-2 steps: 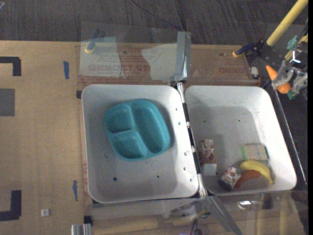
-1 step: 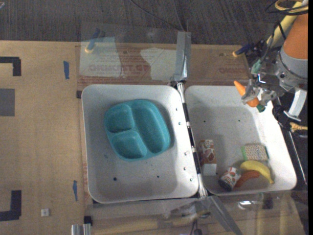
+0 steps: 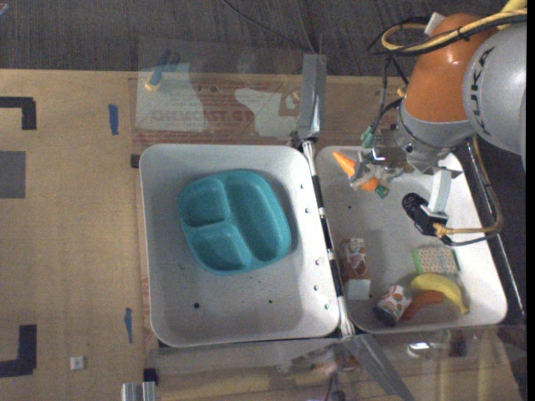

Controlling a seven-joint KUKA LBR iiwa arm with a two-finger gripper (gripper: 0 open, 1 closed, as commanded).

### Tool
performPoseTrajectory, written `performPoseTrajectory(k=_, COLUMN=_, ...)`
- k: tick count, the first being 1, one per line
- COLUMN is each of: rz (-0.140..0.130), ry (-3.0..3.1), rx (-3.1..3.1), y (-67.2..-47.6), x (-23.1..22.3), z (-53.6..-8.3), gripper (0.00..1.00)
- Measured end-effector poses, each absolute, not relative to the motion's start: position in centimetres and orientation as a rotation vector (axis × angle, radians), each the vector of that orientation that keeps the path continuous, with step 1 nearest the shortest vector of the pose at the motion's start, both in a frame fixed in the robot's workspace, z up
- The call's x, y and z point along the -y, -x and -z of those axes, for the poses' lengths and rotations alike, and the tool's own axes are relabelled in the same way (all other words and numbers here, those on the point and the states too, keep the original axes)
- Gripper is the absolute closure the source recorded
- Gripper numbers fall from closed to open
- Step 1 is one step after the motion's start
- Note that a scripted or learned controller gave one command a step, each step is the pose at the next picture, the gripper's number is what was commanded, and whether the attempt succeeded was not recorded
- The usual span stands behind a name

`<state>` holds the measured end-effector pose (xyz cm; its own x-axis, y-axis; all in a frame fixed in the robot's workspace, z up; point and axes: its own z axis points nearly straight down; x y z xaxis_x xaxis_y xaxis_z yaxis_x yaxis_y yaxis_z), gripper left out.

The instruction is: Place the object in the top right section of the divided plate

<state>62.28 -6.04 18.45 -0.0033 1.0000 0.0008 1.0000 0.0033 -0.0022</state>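
Right now I read everything off the divided plate (image 3: 236,224), the teal dish lying in the left bin (image 3: 159,299). Nearest my camera, well off to the plate's lower right, sits a clutter in the right bin (image 3: 493,303): a banana (image 3: 440,287) over something orange-red, a small tipped can (image 3: 391,302), a patterned packet (image 3: 436,260), and closer to the divider a little printed carton (image 3: 354,257). None of these touch the plate, whose three sections all lie bare.

Farther back, up and to the right of the plate across the bin divider, the gripper (image 3: 373,172) hangs low over the right bin's upper corner. A small orange object (image 3: 345,164), carrot-like, lies just beside it on the plate side, with another orange and green scrap at the fingertips. I cannot tell whether the jaws are apart or clamped on anything; the wrist hides them.

My judgement: this is the pick step, with the transfer not begun. The next move calls for a confirmed hold, a lift clear of the divider, then travel leftward to the plate's upper right section, the larger compartment nearest the divider, and a low release so the piece does not roll out
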Motion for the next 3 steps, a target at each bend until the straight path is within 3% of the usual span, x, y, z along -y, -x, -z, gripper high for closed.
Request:
performPoseTrajectory(k=1, rz=0.002, ry=2.559, rx=1.824, y=-62.5, x=2.3, z=-21.3, gripper=1.00)
performPoseTrajectory(k=2, rz=0.001, ry=2.315, rx=2.125, y=-66.6, x=-8.8, z=-18.8, gripper=1.00)
performPoseTrajectory(k=3, rz=0.004, ry=2.210, rx=2.237, y=-66.7, x=-14.3, z=-23.6, gripper=1.00)
